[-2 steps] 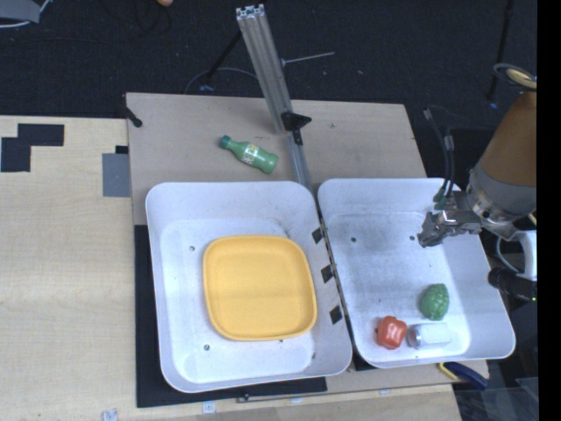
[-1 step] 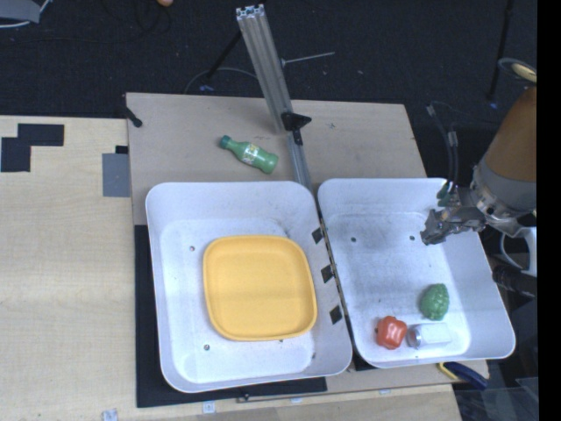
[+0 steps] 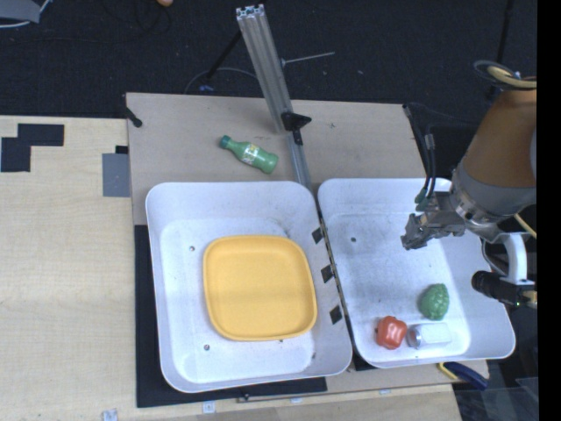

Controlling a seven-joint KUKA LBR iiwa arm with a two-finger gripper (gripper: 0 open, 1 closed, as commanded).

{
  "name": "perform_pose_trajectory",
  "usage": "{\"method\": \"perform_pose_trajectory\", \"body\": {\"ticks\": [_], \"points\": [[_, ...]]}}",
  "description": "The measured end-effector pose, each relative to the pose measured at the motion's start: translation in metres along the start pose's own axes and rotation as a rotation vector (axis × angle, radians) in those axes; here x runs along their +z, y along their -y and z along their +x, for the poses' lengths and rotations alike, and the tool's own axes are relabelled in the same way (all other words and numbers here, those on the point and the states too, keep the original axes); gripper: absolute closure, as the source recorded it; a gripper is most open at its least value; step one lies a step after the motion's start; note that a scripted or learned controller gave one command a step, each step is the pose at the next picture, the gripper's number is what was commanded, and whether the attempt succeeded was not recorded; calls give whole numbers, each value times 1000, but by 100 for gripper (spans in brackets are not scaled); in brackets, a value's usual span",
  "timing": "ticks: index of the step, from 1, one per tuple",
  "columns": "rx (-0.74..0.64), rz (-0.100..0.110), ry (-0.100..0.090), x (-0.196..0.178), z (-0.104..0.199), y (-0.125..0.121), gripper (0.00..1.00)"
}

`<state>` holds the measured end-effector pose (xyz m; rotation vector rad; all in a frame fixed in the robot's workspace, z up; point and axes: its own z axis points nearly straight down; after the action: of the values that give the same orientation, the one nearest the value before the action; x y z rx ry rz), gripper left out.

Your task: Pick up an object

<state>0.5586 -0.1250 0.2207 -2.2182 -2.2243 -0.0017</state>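
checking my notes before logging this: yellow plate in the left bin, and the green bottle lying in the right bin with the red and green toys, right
Not quite. The green bottle lies on the bench above the left bin, outside both bins, as the camera view shows. The yellow plate is in the left bin, and the red toy and green toy are in the right bin.

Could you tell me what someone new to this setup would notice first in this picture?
Most likely the big yellow plate lying flat in the left bin. Next, the gripper hanging over the right bin, whose near corner holds a green object, a red one and a pale one.
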Motion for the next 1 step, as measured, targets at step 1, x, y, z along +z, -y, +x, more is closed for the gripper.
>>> {"method": "perform_pose_trajectory", "body": {"ticks": [1], "points": [[-1, 1, 0, 6, 57, 4, 100]]}}
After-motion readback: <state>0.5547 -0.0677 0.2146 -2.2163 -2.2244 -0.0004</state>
